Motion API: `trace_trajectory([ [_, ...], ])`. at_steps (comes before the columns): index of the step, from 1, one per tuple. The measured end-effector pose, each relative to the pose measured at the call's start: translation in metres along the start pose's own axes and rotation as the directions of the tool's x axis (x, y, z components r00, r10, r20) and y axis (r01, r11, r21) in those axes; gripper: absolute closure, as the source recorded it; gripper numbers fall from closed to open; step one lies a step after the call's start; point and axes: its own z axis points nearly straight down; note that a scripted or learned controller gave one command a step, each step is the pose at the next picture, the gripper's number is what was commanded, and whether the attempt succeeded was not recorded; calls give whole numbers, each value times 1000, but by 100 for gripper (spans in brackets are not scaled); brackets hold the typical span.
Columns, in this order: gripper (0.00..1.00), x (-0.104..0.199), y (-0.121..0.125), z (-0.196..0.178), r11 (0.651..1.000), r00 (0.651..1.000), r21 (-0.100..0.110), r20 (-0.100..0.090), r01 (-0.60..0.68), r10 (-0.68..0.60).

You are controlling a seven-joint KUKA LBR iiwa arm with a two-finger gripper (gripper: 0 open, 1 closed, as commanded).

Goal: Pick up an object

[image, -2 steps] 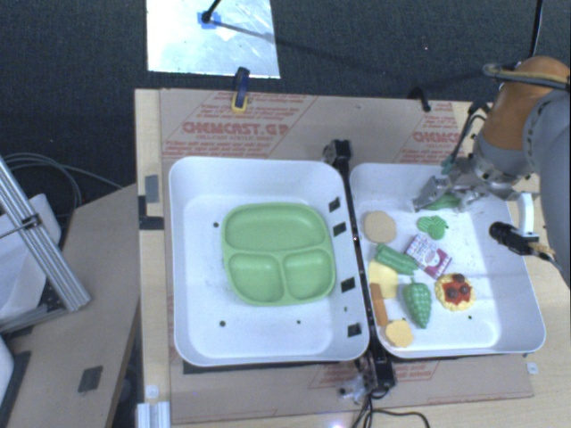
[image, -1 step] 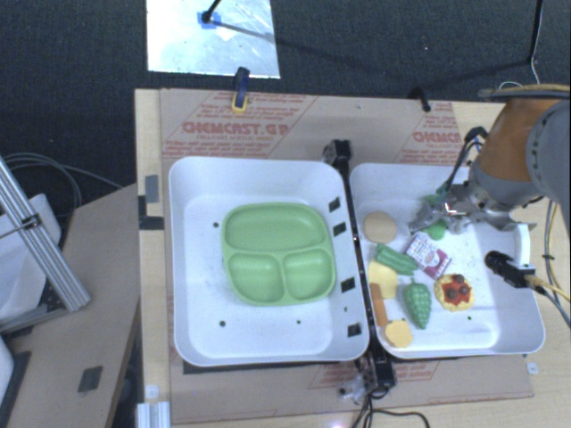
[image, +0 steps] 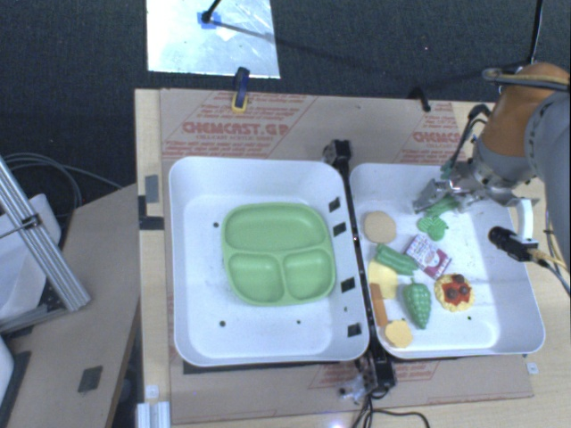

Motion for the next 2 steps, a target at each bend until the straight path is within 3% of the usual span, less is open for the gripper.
trace_trajectory([
  [1, 100, 2, -4, -8, 1000, 1000, 20, -9, 0, 1],
  [2, 100, 77, -34, -98, 1000, 1000, -2, -4, 5, -5],
])
